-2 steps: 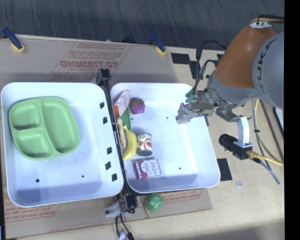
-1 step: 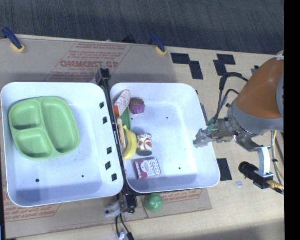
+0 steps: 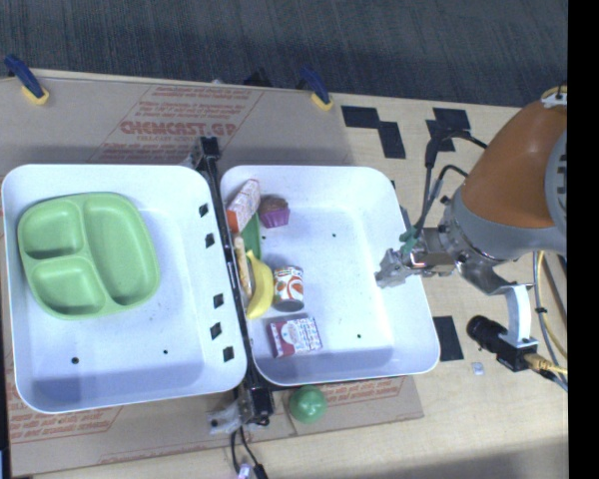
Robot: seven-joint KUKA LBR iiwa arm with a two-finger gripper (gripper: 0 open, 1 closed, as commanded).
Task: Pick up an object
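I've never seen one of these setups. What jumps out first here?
The pale green divided tray lying in the left bin. Then the cluster of small items along the right bin's left side: a banana, a can, a small red packet. The gripper hangs at that bin's right rim.

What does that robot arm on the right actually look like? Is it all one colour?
No. The arm is a rounded, bulky thing: a broad orange band on top, with grey casing below it. Thin dark cables loop along its side. At its end sits a small metallic pincer, grey and silvery, with a spot of green near its base.
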